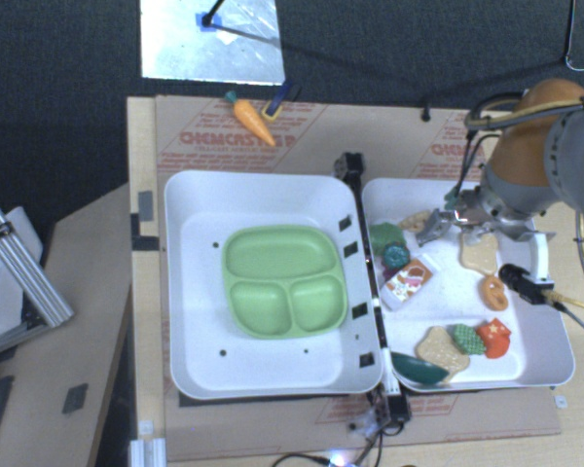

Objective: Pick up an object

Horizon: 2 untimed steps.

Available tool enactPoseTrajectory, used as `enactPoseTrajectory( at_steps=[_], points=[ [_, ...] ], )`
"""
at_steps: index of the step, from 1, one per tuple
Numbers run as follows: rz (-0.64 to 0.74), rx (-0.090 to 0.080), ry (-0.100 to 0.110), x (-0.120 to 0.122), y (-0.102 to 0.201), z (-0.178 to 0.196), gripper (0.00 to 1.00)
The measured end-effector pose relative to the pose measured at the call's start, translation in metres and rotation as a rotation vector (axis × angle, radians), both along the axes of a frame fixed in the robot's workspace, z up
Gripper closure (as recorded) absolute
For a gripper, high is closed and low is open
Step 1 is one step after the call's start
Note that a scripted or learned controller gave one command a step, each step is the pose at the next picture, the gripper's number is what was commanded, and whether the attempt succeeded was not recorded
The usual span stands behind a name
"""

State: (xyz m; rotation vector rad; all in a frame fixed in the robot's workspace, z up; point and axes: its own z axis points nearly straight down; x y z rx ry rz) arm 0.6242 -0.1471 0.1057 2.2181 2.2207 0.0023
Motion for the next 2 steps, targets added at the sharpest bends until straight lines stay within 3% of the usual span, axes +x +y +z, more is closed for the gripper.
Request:
enactPoseTrajectory(
  at_steps=[1, 2],
  points=[
    [0.001, 0.001, 0.003, 0.001, 0.001, -0.022, 0.0],
    [0.001, 0.0, -0.002, 0.002, 0.0, -0.009, 1.0]
  ],
)
